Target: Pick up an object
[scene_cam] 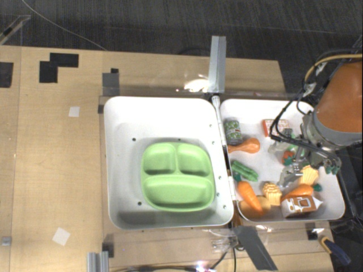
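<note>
**Bin contents and gripper position**

The right bin (340, 205) contains toy foods: carrot (248, 194), drumstick (246, 147), corn (271, 192), green pod (244, 170), carton (300, 206). The gripper (295, 168) is low among them; finger state cannot be determined. The left bin (122, 123) contains a green divided plate (177, 176).

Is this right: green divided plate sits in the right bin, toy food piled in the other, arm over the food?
Not quite. The camera view shows the green divided plate in the left bin, not the right one. The toy food, such as the carrot and the drumstick, lies in the right bin, and the arm is over that food.
</note>
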Robot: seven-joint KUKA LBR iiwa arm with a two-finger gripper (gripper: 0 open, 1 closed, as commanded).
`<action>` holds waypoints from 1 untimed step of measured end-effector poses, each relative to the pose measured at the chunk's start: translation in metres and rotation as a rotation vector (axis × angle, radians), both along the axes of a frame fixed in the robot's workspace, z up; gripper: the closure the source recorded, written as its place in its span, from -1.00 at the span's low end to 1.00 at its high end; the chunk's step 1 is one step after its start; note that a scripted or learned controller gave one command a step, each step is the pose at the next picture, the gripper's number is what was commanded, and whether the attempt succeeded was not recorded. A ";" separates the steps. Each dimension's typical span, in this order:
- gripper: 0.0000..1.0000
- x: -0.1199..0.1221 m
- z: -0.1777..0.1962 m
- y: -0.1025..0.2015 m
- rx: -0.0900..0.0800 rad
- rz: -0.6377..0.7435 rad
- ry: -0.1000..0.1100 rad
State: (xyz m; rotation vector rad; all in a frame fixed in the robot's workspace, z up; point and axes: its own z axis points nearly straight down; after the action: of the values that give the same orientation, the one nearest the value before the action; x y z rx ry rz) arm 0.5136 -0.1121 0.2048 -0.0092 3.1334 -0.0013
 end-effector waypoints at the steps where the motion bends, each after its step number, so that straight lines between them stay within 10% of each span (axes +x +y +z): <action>1: -1.00 0.051 -0.114 0.023 0.000 -0.049 -0.012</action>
State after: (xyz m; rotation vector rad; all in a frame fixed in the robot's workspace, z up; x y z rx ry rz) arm 0.5645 -0.0888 0.0909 0.0670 3.1206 -0.0018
